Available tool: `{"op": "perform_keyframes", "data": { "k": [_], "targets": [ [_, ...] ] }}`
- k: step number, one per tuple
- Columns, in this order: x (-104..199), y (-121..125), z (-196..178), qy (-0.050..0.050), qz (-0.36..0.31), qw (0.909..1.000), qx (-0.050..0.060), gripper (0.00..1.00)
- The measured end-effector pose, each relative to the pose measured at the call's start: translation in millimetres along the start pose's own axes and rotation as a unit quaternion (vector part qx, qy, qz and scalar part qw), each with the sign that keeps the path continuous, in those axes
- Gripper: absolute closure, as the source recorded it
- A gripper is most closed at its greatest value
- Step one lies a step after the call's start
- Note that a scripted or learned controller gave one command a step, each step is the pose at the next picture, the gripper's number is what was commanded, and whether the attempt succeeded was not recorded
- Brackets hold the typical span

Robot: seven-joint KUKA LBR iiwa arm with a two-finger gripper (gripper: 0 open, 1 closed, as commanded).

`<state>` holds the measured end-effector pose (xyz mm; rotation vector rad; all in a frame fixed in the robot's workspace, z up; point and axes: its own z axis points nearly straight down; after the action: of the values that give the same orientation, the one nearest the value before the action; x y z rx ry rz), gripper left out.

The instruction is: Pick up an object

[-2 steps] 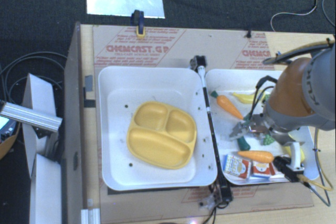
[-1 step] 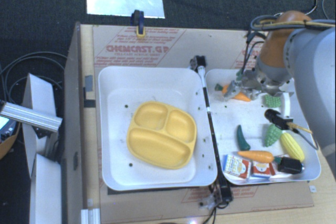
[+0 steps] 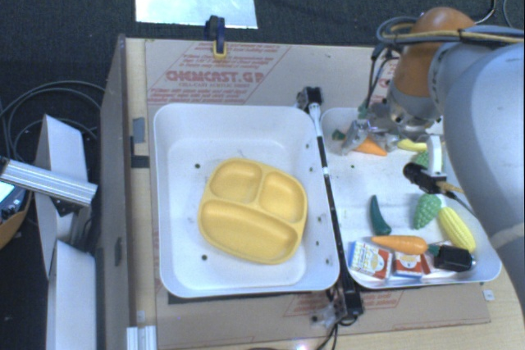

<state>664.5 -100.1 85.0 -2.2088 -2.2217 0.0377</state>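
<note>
Pincer (image 3: 358, 135) low in right bin (image 3: 344, 120) beside small carrot (image 3: 373, 148), grip state impossible to tell

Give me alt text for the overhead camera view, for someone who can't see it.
A grey robot arm's tool reaches into the right white bin of toy food, beside a small orange carrot. The left white bin holds a yellow divided plastic tray.

A yellow tray (image 3: 253, 211) lies in the white left bin (image 3: 176, 176). The white right bin (image 3: 349, 184) holds two orange carrots (image 3: 400, 243) (image 3: 373, 149), a dark green pepper (image 3: 378, 215), yellow corn (image 3: 456, 229), a light green bumpy fruit (image 3: 425, 211) and red-and-white cartons (image 3: 369, 259). The brown cardboard (image 3: 215, 74) bears red lettering.
</note>
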Motion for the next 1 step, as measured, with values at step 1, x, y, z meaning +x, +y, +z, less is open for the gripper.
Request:
{"op": "perform_keyframes", "data": {
  "k": [1],
  "targets": [
    [-59.1,-14.7,-47.8,0.003,0.005,0.9999,-0.014,0.00]
  ]
}}
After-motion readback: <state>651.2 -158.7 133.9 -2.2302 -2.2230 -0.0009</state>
